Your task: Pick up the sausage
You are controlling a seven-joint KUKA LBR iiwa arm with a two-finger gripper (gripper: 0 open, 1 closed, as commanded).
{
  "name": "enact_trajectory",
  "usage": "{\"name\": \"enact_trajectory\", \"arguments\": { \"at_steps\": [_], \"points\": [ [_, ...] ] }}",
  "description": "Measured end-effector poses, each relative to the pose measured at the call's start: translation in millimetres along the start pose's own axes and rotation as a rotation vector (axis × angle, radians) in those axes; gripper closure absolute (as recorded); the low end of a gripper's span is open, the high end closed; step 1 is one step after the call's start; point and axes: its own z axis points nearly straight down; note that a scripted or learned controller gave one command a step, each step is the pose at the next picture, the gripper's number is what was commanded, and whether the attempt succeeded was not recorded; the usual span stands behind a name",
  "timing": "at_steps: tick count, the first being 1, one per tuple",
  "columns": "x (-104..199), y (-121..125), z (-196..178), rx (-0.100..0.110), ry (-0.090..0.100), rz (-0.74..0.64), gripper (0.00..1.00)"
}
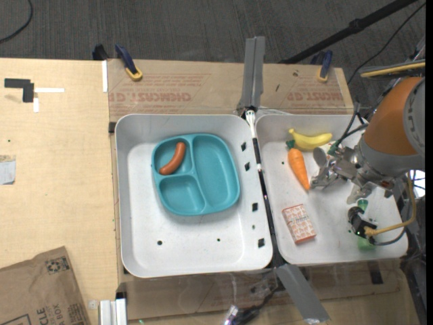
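The metal two-finger gripper (323,170) hangs over the right-hand shallow white bin (338,246), its two fingers spread apart with nothing between them, tips pointing toward the bin's left side. Just beside the tips lies an orange toy carrot with a green top (298,166); a yellow toy banana (310,139) rests near the bin's far edge, and a small red-and-white patterned box (299,223) sits nearer the front. The grey arm with its orange band (398,124) enters from the right and runs off the frame; cables and a green-lit fitting behind the wrist are hard to make out.

The reddish-brown sausage (172,158) lies well apart, in the left-hand shallow white bin (196,252), resting in the far-left compartment of a teal plastic three-section plate (199,175). Its long axis runs diagonally, one end toward the plate's far rim and the bin divider, the other toward the plate's left edge. A grey metal bar (254,80) stands between the bins.
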Motion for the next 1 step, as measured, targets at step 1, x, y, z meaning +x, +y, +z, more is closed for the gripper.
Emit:
{"name": "enact_trajectory", "arguments": {
  "at_steps": [1],
  "points": [
    [38.2, -5.3, 30.1, 0.0, -0.002, 0.351, 0.0]
  ]
}}
